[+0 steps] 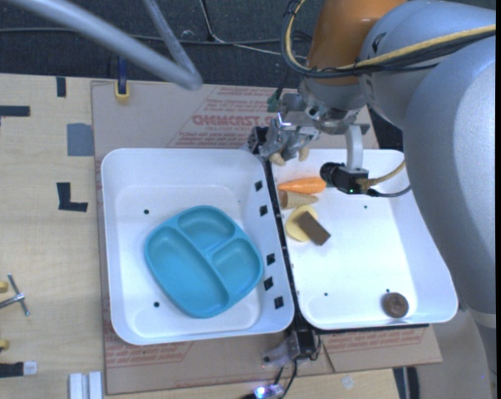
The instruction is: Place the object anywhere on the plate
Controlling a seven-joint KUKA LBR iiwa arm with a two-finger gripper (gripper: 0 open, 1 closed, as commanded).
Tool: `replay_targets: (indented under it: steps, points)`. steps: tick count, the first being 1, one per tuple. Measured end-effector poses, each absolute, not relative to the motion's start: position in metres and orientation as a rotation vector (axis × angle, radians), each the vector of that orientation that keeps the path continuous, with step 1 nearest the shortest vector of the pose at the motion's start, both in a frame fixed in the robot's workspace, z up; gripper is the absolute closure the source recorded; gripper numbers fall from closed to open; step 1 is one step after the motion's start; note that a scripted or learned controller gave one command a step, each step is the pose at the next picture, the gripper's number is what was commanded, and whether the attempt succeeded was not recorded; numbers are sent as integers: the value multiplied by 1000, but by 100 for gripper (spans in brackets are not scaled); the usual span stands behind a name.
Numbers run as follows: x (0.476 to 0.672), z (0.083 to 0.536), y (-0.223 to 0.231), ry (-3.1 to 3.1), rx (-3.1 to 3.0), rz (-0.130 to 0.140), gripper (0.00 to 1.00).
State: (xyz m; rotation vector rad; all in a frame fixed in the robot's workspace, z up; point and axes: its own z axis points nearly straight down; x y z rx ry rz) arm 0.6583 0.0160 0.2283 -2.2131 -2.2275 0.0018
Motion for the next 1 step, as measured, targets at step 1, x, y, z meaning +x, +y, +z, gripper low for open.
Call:
replay_targets:
  steps: [1]
  points:
    - [661,236,71,-2227,-2214,0,100]
